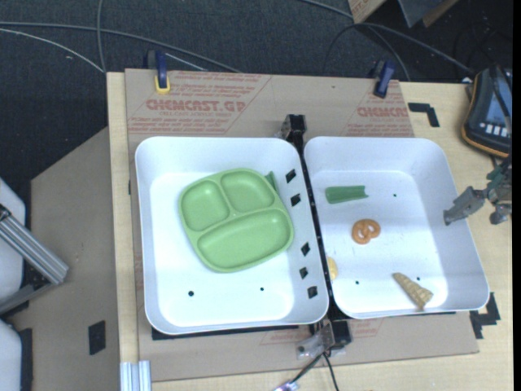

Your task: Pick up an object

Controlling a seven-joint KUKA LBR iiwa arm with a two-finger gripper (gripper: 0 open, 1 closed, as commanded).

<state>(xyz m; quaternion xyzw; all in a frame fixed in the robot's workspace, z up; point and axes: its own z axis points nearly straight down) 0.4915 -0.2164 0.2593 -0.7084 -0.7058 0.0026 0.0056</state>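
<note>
My gripper (479,210) hangs at the right rim of the right bin (456,177), open, with nothing between its two grey fingers (458,207). In that bin lie a flat green strip (346,193) near the back, an orange pretzel-shaped piece (365,231) in the middle, and a tan cone-shaped piece (413,289) at the front right. A small yellow piece (331,269) rests against the bin's left wall. The pretzel sits well left of the gripper.
The left bin (163,292) holds a green divided plate (236,219). A black clip-lined divider (303,218) runs between the bins. A dark handheld device (492,112) lies at the bench's far right, behind the gripper. Two clamps (162,70) hold the back edge.
</note>
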